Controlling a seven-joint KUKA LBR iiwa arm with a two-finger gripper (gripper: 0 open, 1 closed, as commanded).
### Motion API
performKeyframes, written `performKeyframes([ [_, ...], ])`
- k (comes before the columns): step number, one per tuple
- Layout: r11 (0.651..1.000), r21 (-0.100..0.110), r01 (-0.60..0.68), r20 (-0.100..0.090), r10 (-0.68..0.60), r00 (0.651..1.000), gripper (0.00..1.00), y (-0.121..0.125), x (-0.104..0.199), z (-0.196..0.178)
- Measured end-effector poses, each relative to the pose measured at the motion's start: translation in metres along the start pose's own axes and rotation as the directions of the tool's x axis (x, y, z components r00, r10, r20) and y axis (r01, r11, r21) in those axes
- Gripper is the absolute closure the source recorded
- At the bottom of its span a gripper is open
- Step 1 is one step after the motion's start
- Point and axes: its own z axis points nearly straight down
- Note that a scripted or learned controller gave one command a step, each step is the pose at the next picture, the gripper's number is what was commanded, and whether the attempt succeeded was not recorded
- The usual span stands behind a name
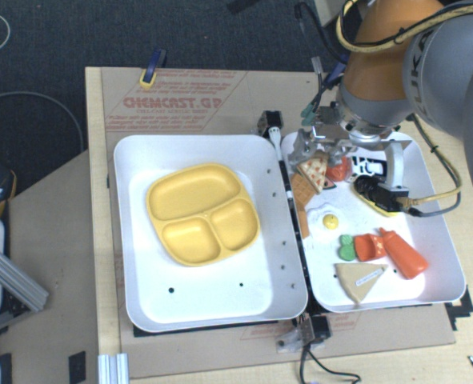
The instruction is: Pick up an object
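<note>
The gripper [320,157], a cluster of bright metal parts under the arm's smooth orange band, hung low over the far left corner of the right bin [440,254]. Whether it was spread or pressed together could not be told from this slanted view, and nothing could be seen pinched in it. Just below it lay a pizza slice [314,171], a flat triangular toy with a pale, speckled top, touching or nearly touching the metal. A small glossy red round piece [339,169] sat right beside the slice. A brown wedge [302,192] with a dull, cone-like surface lay against the bin's left wall. Nearer the camera rested a fried egg [326,217], a flat white blob with a domed yellow yolk. Then came a knobbly green piece [346,248], a blocky red piece [369,246] touching it, and a tapered orange carrot [404,256] lying at a slant. A beige wedge [362,280] bearing a small white strip lay close to the near rim. The left bin [132,238], shallow, white and round-cornered like its neighbour, held a smooth yellow plate [202,213] moulded into three rounded compartments. Both bins stood on a cardboard sheet [180,94] printed with red lettering, and a small yellow and blue clamp [150,70] gripped its far edge.
</note>
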Motion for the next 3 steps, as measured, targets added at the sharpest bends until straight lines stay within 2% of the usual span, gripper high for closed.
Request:
performKeyframes([
  [1, 1.0, 0.0, 0.002, -0.001, -0.002, 1.0, 1.0, -0.011, 0.064, -0.006],
  [2, 1.0, 0.001, -0.005, 0.003, 0.005, 1.0, 1.0, -0.005, 0.056, 0.004],
  [3, 1.0, 0.001, -0.004, 0.002, 0.004, 1.0, 1.0, -0.016, 0.064, -0.002],
])
